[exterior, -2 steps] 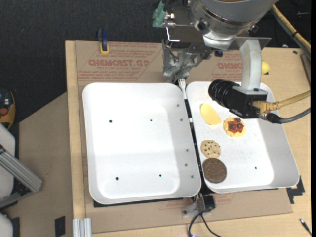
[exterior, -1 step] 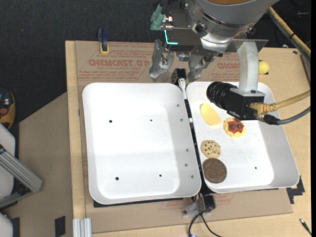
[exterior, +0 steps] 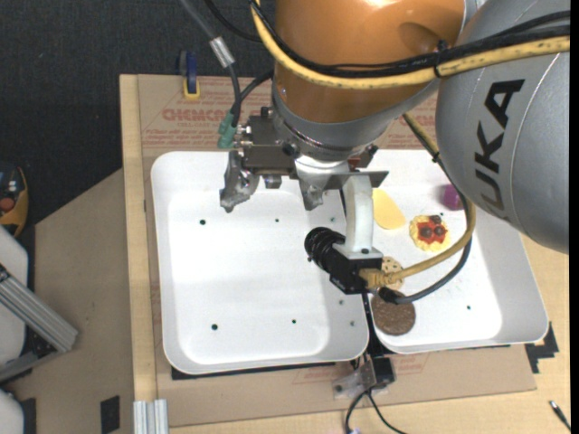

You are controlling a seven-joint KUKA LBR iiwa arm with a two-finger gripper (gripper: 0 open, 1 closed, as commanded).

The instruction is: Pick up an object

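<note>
Overhead, hand (exterior: 271, 191) spread open, grasping nothing, over left bin (exterior: 181, 269) far edge, bare floor below.

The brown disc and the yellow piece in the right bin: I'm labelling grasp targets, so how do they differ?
The brown disc is dark brown, round and speckled; the yellow piece is pale yellow and more egg-shaped. The brown disc lies at the bin's near edge, close to the cable end, while the yellow piece lies farther back, beside the gripper's white part. Both look flat and lie in the right bin, neither between the fingers.
</note>
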